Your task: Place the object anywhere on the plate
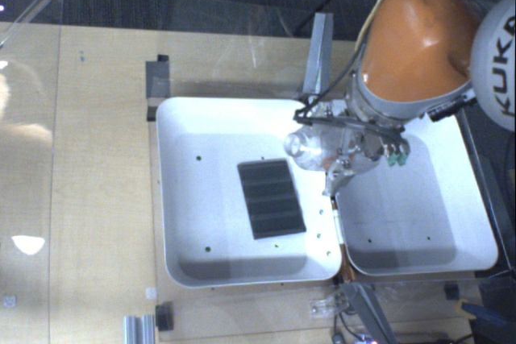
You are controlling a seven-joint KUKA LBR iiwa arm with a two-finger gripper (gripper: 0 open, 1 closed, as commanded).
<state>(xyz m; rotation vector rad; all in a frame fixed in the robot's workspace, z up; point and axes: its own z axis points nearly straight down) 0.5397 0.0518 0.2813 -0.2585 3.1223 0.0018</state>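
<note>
Jaws [337, 173]: state cannot tell, hidden under wrist at divider between bins. Object [304, 149]: clear, just beside jaws, at left bin's right edge. Plate [272, 198]: dark, ribbed, left bin centre. Advice: carry low, release over plate middle.

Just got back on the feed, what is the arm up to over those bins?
The grey and orange arm reaches in from the right, its gripper poised over the divide between the two white bins. A small clear, glassy object sits right at the gripper, at the left bin's right edge. The dark ribbed rectangular plate lies bare in that bin's middle.
</note>
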